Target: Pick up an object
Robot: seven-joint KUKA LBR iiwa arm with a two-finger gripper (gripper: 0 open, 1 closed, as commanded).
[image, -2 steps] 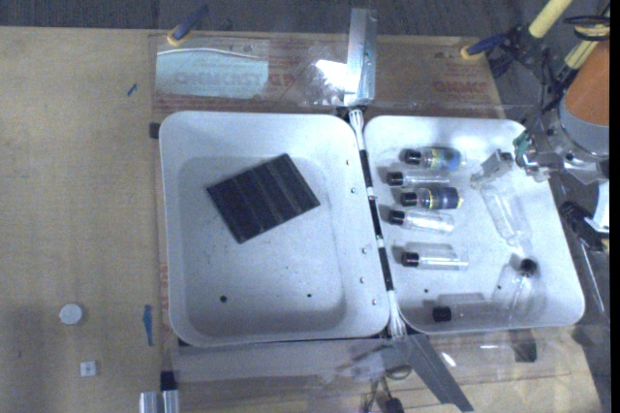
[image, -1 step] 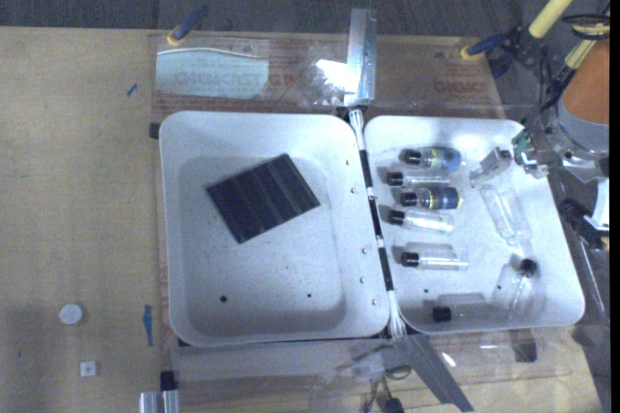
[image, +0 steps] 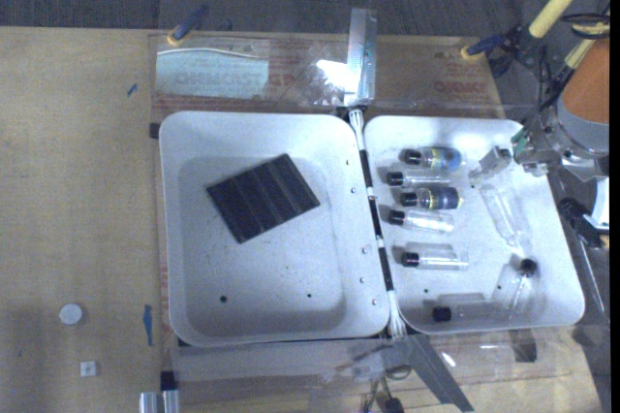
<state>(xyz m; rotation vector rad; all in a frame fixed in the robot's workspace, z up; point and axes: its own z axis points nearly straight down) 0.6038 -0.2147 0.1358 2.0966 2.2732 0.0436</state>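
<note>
The arm (image: 586, 96) is cut off at the right edge; whether its jaws are wide or narrow I cannot tell. The right bin (image: 567, 300) holds about eight small clear vials (image: 433, 199), several hard to make out. The left bin (image: 184, 237) holds one dark ribbed pad (image: 263, 197).

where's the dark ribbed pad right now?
The dark ribbed pad lies tilted in the left bin, toward its upper middle, across the divider from the vials.
</note>
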